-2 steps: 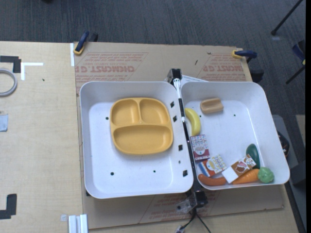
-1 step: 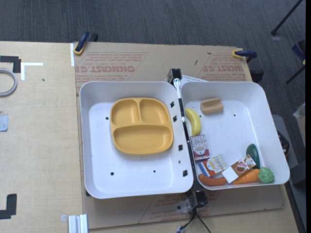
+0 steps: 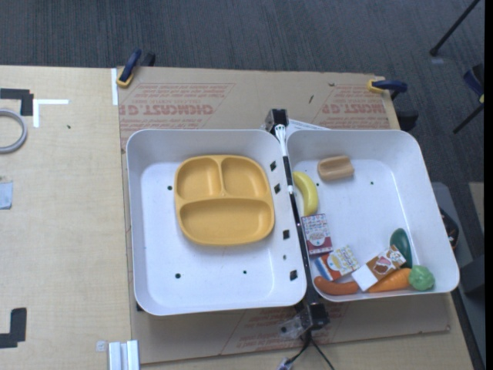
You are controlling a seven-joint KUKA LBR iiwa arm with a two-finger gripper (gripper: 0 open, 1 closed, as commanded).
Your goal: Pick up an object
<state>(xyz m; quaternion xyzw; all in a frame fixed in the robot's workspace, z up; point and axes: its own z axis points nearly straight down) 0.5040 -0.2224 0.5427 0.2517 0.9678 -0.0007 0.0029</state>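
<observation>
In the left bin (image 3: pixel 146 230) there was one yellow divided plate (image 3: pixel 224 200), lying flat toward the far edge, and I judged it a bad choice: it was wide and low, so my claw could slide off its rim. My claw and arm had not come over the bins at that moment, so I cannot tell if the claw was wide or narrow. The right bin (image 3: pixel 431 199) held the smaller things. One banana (image 3: pixel 306 193) lay against the left wall, and I feared the wall could block one finger there. One brown bread piece (image 3: pixel 335 169) lay alone near the far edge, free on all sides, the safest to take in my judgement. Three small printed packets (image 3: pixel 316 233) lay along the near-left part, flat and thin, easy to miss. At the near-right corner one carrot (image 3: pixel 391 280), one sausage (image 3: pixel 337 287), one dark green vegetable (image 3: pixel 400 244) and one light green piece (image 3: pixel 421 278) lay crowded together, so I could catch two or push one away.
</observation>
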